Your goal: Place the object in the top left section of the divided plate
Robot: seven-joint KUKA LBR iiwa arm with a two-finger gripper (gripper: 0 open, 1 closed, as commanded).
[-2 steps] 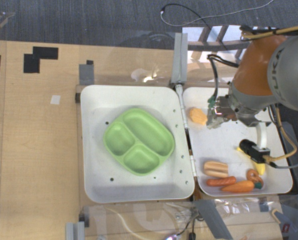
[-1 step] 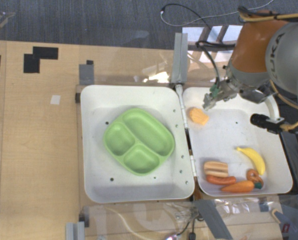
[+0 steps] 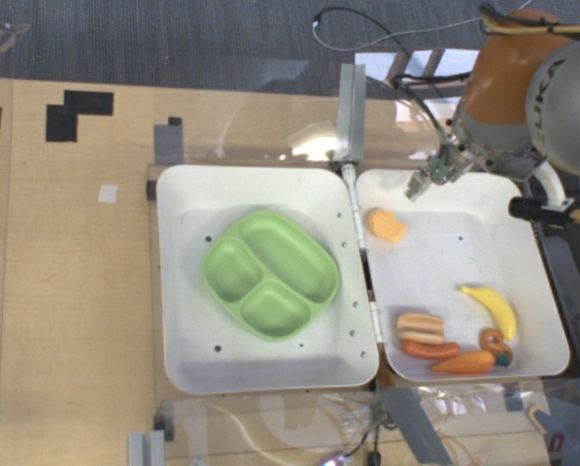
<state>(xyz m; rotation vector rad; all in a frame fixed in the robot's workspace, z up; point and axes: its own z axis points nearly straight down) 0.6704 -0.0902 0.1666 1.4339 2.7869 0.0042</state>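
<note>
gripper (image 3: pixel 427 181) is hanging over the far edge of the right bin (image 3: pixel 537 260), small and partly blurred against the white rim, so whether it is spread or closed cannot be told. nothing is showing between its tips. above it the orange band (image 3: pixel 498 76) and the grey arm (image 3: pixel 566 95) are reaching in from the right, the arm being cut off by the frame edge, and a black cable (image 3: pixel 367 22) is looping over the dark floor behind.

nearest to the tool, a little below and to its left, a small yellow-orange ridged piece (image 3: pixel 387 226) is lying on the right bin's floor close to the divider between the bins, apart from the gripper; its exact kind is hard to make out. well apart, toward the near corner of the same bin, a banana (image 3: pixel 494 309) is lying curved, with a hot dog bun (image 3: pixel 421 327), a red sausage-like piece (image 3: pixel 429 349), a carrot (image 3: pixel 462 362) and a small orange round piece (image 3: pixel 494 340) crowding together beside it, some touching.

in the left bin (image 3: pixel 183 357) the green divided plate (image 3: pixel 270 275) is sitting turned at a slant, a rounded square with three sections, all of them showing bare green. its far-left section is the one closest to the bin's back left corner.
</note>
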